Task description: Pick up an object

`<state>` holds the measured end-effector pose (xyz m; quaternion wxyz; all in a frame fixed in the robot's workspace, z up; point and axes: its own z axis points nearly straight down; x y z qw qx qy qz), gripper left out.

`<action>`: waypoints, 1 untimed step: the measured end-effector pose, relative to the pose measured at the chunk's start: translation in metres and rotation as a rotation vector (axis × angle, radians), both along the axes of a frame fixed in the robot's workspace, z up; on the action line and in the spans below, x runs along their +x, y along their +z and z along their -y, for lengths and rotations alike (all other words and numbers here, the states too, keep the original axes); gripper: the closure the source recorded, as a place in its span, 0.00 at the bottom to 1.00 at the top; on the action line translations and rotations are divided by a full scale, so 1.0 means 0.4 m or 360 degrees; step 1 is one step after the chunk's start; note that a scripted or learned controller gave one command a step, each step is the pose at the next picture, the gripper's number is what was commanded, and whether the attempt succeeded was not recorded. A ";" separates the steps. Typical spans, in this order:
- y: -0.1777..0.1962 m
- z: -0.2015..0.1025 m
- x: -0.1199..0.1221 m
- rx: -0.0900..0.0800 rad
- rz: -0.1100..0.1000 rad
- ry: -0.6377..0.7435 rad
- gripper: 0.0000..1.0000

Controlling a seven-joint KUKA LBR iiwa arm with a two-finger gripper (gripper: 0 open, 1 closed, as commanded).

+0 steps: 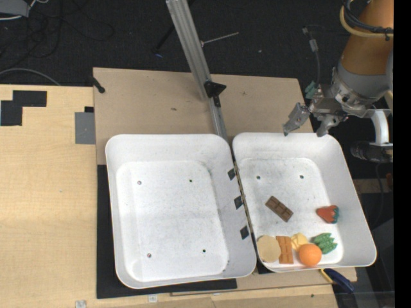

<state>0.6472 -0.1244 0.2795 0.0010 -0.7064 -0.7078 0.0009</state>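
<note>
1. Your end effector (pixel 307 123) hovers above the right bin's (pixel 359 197) far rim, fingers apart, holding nothing; the approach step is in hand.
2. The brown block (pixel 279 208) lies mid-bin; your next move calls for reaching nearer and descending.

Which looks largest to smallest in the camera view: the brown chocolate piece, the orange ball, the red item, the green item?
1. brown chocolate piece
2. orange ball
3. green item and red item: too alike to rank.

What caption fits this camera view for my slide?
Claw hovers open above the right bin's far rim; toy food clusters at its near end.
</note>
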 end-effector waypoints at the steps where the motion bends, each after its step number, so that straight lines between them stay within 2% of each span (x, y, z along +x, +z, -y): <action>1: 0.000 0.000 0.000 0.0000 0.0000 0.0002 0.00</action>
